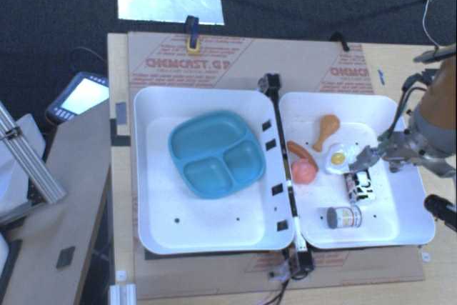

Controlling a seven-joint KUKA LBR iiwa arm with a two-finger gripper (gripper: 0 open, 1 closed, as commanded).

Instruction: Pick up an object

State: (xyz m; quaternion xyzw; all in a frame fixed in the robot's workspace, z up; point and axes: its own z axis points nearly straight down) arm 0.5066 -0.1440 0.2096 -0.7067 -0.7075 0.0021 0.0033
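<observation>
Hand (362, 159) hovers by the egg (338, 158), grip state unclear; the can (344, 217) looks light, stiff, best pinched across its sides

The right bin (410, 225) holds a drumstick (327, 131) at its far side, a hot dog (300, 151) and a pink ball (304, 171) near its left wall, a fried egg (339, 157) mid-bin, a black-and-white box (360, 188) just right of it, and a can (344, 217) lying on its side nearest the front.

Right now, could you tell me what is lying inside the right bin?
The right bin holds a toy drumstick, a sausage, a pink ball, a fried egg, a black-and-white carton and a can. The hand covers the floor beneath it.
</observation>
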